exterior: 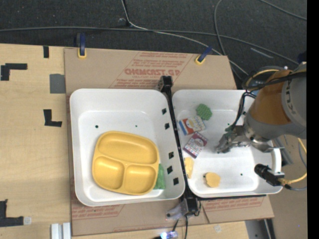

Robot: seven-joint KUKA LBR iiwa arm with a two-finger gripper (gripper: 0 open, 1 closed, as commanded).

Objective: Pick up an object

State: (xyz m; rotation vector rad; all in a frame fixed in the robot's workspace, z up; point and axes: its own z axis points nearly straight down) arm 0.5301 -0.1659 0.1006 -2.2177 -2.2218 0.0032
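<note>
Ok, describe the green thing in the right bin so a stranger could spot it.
Start at the right bin. Near its far wall sits the small green bumpy lump, just beyond the red, white and blue packet. It is the one green item among that bin's contents.

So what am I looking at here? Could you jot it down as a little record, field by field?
left bin: holds a yellow divided tray, with a green item wedged at its right edge
right bin: holds a green knobbly object, a red-white-blue packet, a purple-printed packet, a yellow piece by the divider, a yellow round piece
arm: reaches in from the right
gripper: low over the right bin, right of the purple-printed packet
held: nothing visibly gripped
</note>
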